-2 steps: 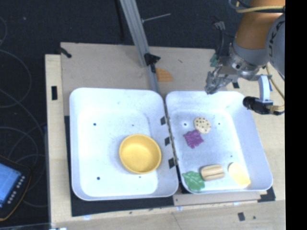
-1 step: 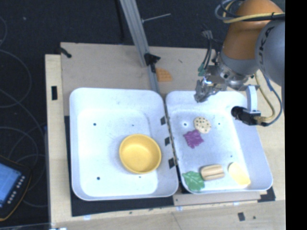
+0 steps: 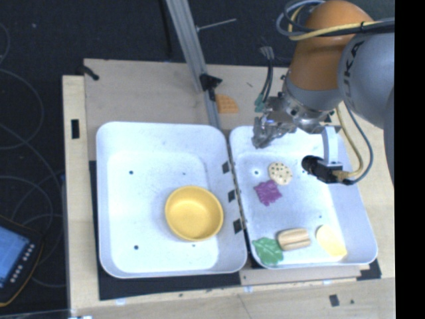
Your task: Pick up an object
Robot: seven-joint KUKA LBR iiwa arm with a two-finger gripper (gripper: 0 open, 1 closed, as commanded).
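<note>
Bins are sitting side by side: we are seeing the left bin point(image 3: 119, 151) holding a yellow bowl point(image 3: 194, 212) toward its near right corner. The gripper point(image 3: 265, 135) is hovering over the right bin's point(image 3: 355, 228) far left corner; its state we cannot tell. A spotted cookie point(image 3: 279, 173) is lying just beside it.

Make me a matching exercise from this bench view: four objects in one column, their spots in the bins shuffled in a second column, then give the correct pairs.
Things:
1. yellow bowl
2. spotted cookie
3. purple piece
4. green piece

Places:
A. near left corner of the right bin
B. left bin
C. right bin, far part, just below the gripper
D. middle of the right bin, just nearer than the cookie

Pairs: 1-B, 2-C, 3-D, 4-A
</note>
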